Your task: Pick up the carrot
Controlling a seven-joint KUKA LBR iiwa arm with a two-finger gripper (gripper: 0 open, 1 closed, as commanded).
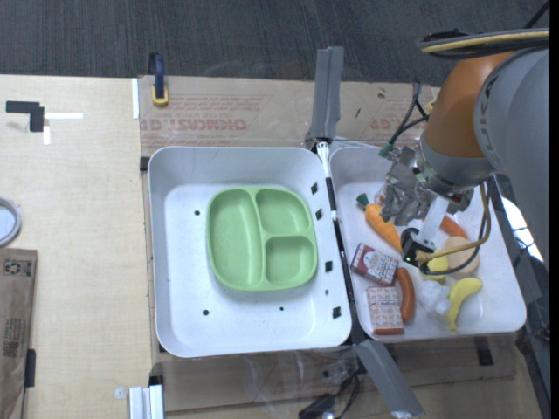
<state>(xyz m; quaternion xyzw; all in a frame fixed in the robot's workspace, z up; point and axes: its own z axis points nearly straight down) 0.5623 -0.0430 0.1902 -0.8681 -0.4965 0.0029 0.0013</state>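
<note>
Carrot (381, 225) in right bin (507, 317), end effector (403, 201) just above it

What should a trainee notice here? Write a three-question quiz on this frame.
1. True or false: the carrot lies on the green divided plate.
2. Which bin holds the banana: A) left, B) right?
3. Fill in: the gripper hovers over the ___ bin.

Key: 1 false, it lies in the right bin; 2 B; 3 right.
</note>
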